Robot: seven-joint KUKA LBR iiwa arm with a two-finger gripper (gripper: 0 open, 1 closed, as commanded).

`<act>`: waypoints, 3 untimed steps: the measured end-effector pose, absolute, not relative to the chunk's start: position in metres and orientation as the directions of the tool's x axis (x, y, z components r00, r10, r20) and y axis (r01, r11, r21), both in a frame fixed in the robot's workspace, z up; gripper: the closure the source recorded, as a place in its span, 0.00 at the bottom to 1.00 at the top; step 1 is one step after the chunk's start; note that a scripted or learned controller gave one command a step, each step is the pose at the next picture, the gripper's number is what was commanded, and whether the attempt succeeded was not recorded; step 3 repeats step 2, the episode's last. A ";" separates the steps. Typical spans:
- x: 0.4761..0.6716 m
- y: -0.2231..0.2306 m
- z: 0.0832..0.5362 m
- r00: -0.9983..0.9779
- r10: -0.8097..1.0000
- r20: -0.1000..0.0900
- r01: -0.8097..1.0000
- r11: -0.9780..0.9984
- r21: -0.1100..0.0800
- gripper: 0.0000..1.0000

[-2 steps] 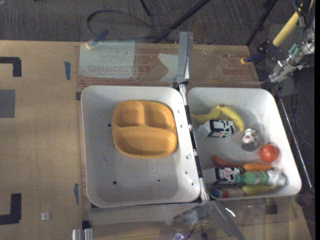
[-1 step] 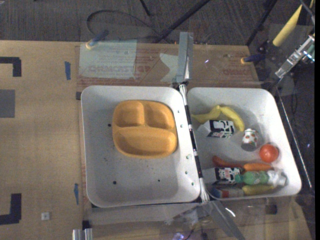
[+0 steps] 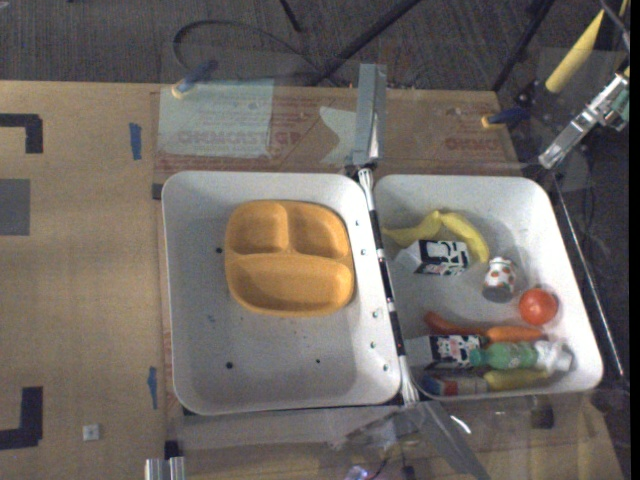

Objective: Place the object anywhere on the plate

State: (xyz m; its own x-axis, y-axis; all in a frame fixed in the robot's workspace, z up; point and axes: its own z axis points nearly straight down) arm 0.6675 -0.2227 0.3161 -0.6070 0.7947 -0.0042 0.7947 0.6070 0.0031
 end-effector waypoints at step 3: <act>0.661 -0.222 0.433 -0.904 0.427 -0.007 0.427 0.904 0.002 0.00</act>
